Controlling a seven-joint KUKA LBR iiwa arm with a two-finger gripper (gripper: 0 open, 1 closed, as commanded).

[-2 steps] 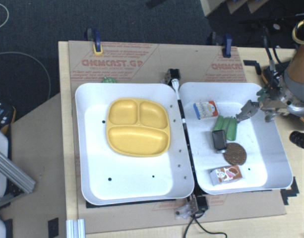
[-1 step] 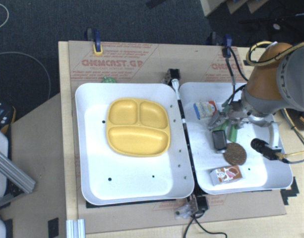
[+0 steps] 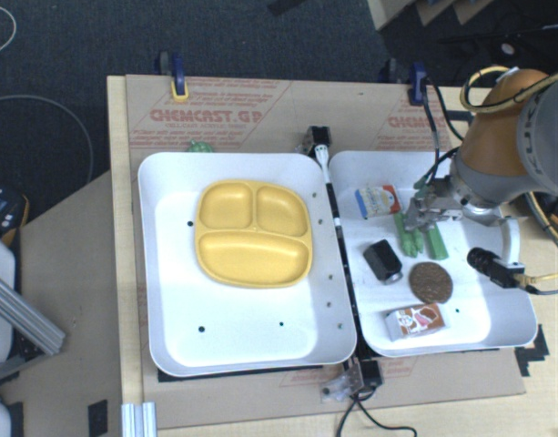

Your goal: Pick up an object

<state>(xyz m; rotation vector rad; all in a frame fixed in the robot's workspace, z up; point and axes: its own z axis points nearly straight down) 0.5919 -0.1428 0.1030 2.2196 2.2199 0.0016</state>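
Note:
My gripper (image 3: pixel 426 218) hangs low in the right bin (image 3: pixel 497 330), near its middle, directly over a green object (image 3: pixel 411 237) whose ends stick out below it. The top of the green object is hidden by the gripper. A small black block (image 3: pixel 383 259) lies just left of it. A round brown disc (image 3: pixel 431 281) sits just below the gripper. A white, red and blue packet (image 3: pixel 377 199) lies toward the bin's back left. A red and white packet (image 3: pixel 415 320) rests near the front edge.
The left bin (image 3: pixel 169 317) holds a yellow divided plate (image 3: pixel 254 233) in its back half. A black clip (image 3: pixel 319 138) sits at the back where the two bins meet. The grey arm with its orange band (image 3: pixel 506 144) comes in over the right bin's back right corner.

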